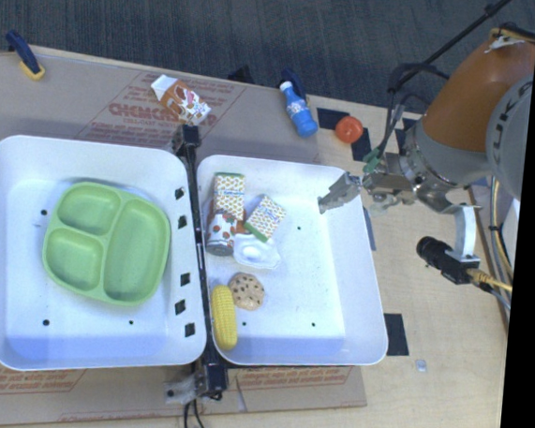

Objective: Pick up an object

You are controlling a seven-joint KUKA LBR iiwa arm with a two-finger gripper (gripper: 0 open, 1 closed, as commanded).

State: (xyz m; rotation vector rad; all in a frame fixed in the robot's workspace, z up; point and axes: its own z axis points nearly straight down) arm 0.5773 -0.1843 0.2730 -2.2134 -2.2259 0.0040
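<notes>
L bin point(2, 230) holds a green 3-section plate point(107, 242). R bin point(354, 292): 2 cartons point(227, 212), small box point(266, 218), white cup point(255, 250), cookie point(247, 290), corn cob point(225, 316), all clustered by its L wall. Hand point(337, 194) hangs over R bin's upper R part, well apart from the cluster, carrying nothing; can't tell its opening. Blue bottle point(298, 110) and orange ball point(349, 128) on tabletop point(422, 364) beyond.

Faded red block lettering runs across the flat brown cardboard sheet point(141, 112) lying under the two bins, well to the left of the end effector point(337, 194); the words are too blurred to read with confidence.
</notes>
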